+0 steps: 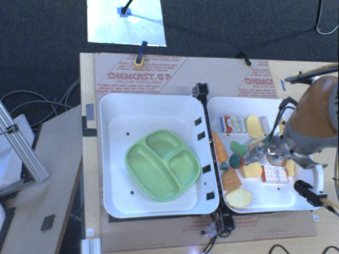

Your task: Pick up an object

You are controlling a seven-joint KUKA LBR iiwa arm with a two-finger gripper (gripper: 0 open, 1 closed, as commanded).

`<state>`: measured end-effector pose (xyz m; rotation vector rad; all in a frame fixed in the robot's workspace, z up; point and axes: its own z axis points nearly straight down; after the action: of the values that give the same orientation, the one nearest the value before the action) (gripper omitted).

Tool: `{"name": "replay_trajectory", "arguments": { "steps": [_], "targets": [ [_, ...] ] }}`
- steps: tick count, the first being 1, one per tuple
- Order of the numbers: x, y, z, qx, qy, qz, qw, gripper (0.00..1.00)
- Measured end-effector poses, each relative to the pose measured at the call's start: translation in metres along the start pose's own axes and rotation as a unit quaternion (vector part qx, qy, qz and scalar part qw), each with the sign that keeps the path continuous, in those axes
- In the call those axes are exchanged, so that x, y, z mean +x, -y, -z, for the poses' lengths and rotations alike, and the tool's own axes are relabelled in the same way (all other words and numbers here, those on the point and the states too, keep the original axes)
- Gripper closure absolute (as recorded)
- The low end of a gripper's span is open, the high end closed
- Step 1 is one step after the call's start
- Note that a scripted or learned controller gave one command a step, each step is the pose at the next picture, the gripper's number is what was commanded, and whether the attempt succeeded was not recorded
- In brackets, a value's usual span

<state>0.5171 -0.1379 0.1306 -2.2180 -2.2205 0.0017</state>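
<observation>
Camera view: your gripper, jaws' state unreadable, hovers over light, rigid, slick toy food; grip the flat sides.

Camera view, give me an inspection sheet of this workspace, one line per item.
Surface: bench covered by printed board, bearing a left bin and a right bin side by side.
Job's things: toy food in the right bin, including a carrot, a small carton, a yellow block, a bread slice and a red-and-white box.
Clutter: green divided plate in the left bin.
Grippers: claw low over the food in the right bin; open or shut cannot be told.
Cables: black cables on the floor at left.
Surroundings: dark carpet, a pale sheet beyond the bench.
</observation>
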Motion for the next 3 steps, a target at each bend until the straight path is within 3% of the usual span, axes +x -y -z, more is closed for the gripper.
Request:
{"name": "replay_trajectory", "arguments": {
  "steps": [1,2,3],
  "targets": [
    [-0.001,-0.006,-0.042,-0.010,0.004,0.000,0.9999,0.00],
    [0.000,-0.002,-0.035,-0.004,0.001,0.000,1.0000,1.00],
    [-0.002,0.005,0.012,-0.003,0.001,-0.001,1.0000,1.00]
  ]
}}
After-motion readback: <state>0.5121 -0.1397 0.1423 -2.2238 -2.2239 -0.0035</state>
